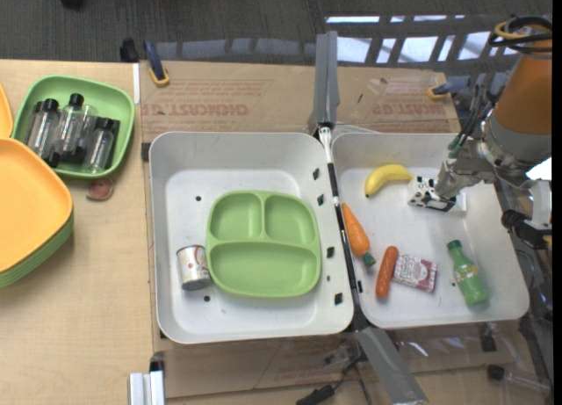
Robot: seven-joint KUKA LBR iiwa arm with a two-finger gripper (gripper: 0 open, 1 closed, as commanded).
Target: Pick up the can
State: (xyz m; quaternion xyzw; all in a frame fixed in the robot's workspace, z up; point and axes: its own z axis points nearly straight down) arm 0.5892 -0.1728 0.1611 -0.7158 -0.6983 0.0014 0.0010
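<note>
The can point(192, 267) stands in the left bin point(167, 219), close to that bin's left wall and toward its near side, touching the left edge of a green divided plate point(263, 245) with 3 compartments. The can is silver with a printed label and stands slightly tilted.

The gripper point(431, 198) is over the right bin point(505, 307), well apart from the can, hanging low at the far part of that bin just right of a banana point(387, 177). Whether its fingers are spread or closed cannot be told at this angle; nothing shows between them. The grey arm with its orange band point(527, 87) reaches in from the right.

Also in the right bin: 1 carrot point(356, 234) along the left wall, a second orange-red vegetable point(385, 272) near it, a red and white packet point(414, 271) just beside that, and a green bottle point(467, 275) lying toward the near right.

On the bench at the far left sits a green tray point(118, 104) holding small dark-capped bottles point(70, 133), with a stack of orange plates point(31, 210) nearer.
</note>
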